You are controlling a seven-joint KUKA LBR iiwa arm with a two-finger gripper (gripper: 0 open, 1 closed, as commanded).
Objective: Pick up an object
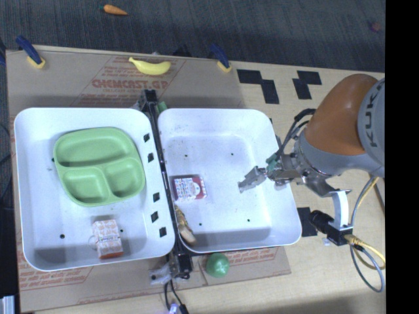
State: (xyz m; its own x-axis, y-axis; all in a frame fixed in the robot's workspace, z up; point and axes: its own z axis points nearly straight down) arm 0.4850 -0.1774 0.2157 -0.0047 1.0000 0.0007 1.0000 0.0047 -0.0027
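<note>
Our claw (251, 179), the grey two-finger gripper at the end of the grey arm (340, 139) with its orange band, hangs over the right-hand part of the right shallow white bin (262, 126). We see nothing between its tips, but we cannot tell from this slanted view whether it is parted or closed.

Near the left wall of that bin lies a small flat packet with a red and white label (188, 188), well apart from the gripper. Lower down, in the bin's near left corner, a small tan, finger-like object (184, 230) lies against the wall.

We see a pale green plastic tray with three compartments (99, 165) sitting tilted in the left shallow white bin (29, 175), and below it a small wrapped snack block with an orange and white wrapper (107, 238), close to the front wall.

Outside the bins, on the brown cardboard sheet (196, 87) beneath them, a yellow toy banana (150, 65) lies behind the left bin, and a round green ball (217, 265) rests just in front of the right bin. Two blue clamps (31, 52) hold the cardboard's far edge. A small orange carrot-shaped item (115, 9) lies on the dark floor beyond the bench.
</note>
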